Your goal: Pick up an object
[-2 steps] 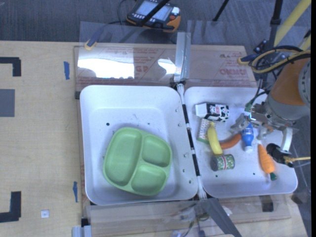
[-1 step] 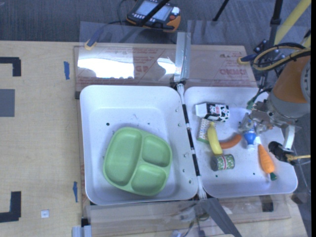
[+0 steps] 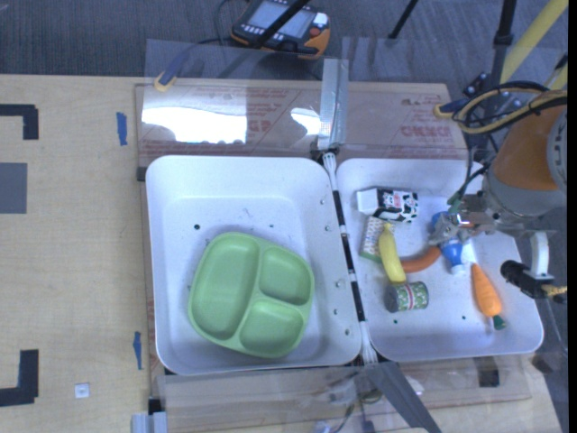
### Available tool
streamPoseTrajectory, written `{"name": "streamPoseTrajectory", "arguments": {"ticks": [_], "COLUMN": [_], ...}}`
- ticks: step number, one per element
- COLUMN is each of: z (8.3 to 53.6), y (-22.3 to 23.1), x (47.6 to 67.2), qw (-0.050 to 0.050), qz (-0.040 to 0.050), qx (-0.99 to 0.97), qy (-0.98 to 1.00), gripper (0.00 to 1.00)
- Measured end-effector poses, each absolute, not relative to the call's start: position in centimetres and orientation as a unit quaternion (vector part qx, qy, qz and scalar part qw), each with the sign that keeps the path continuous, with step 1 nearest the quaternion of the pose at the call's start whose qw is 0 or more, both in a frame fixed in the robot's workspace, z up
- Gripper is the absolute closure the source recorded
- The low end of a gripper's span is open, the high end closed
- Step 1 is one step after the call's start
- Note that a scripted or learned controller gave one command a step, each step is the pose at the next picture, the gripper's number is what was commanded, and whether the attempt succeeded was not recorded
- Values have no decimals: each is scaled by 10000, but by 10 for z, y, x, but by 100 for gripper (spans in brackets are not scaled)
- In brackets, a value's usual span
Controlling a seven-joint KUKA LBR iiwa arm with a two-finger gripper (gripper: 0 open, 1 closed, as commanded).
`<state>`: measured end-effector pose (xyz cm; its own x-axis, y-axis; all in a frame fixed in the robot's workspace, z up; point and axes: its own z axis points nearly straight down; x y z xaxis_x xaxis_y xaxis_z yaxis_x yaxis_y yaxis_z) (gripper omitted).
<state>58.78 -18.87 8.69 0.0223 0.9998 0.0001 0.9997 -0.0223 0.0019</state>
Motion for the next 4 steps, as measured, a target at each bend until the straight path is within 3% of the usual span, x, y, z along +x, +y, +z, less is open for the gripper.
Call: {"name": "streamPoseTrajectory", "arguments": {"ticks": [1, 2, 3, 4], "z": [160, 160, 115, 105], "y": [-135, -136, -117, -117], "x": [552, 551, 539, 509], "qw": [-13, -13, 115, 181], "qz": [-2, -2, 75, 187], "qx": [7426, 7428, 6506, 7082], "qy": [6697, 6696, 7593, 7055], "gripper": [100, 0, 0, 0]}}
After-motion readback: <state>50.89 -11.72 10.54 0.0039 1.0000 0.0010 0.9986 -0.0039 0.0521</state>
